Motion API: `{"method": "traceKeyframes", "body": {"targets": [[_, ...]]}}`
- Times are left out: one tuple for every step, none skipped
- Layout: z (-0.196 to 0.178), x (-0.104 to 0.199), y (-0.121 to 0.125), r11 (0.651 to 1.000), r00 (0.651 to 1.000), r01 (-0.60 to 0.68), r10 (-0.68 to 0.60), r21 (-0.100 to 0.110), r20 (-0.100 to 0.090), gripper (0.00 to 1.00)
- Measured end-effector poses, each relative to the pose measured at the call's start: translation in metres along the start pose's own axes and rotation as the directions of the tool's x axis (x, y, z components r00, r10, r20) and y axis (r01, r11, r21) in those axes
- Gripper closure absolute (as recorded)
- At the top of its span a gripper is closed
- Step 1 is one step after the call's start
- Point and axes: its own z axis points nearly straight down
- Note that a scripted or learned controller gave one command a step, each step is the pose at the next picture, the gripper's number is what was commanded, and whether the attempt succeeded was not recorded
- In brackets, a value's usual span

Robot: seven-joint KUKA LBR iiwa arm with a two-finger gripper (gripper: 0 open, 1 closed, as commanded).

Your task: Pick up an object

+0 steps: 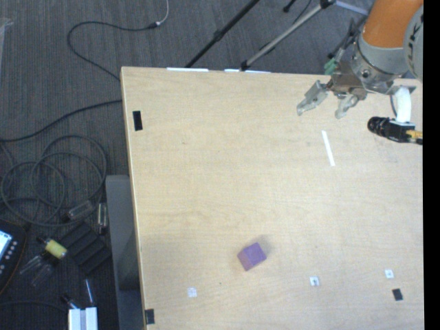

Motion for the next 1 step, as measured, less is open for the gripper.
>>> {"method": "traceKeyframes", "body": {"targets": [[0.1293, 0.0604, -0.0200, 0.997, 0.997, 0.071, -0.071, 0.001, 0.000, 0.00]]}}
